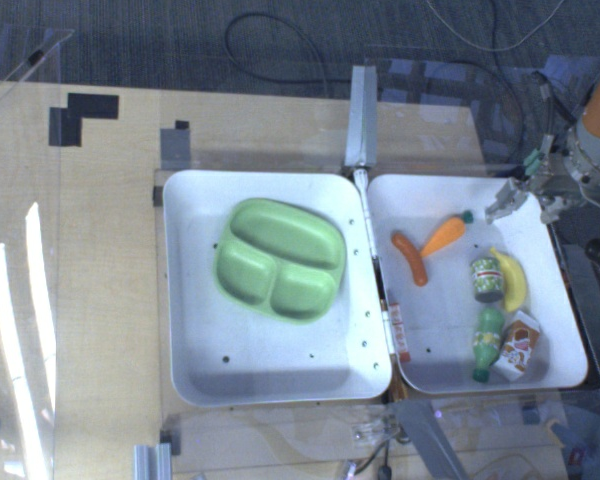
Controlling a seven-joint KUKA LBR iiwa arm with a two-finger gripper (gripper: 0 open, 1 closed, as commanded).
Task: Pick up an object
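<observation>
The right bin (570, 363) holds an orange carrot (443, 236), a red sausage (410, 258), a small can (487, 279), a yellow banana (513, 279), a green bottle (486, 343) and a small carton (520, 346). My gripper (527, 205) hangs over the bin's far right corner, above and to the right of the carrot. Its two fingers are spread open with nothing between them. The can and banana lie just in front of it.
The left bin (195, 368) holds a green divided plate (280, 258). A metal post (362, 118) stands behind the wall between the two bins. Cables run over the dark floor behind the bench.
</observation>
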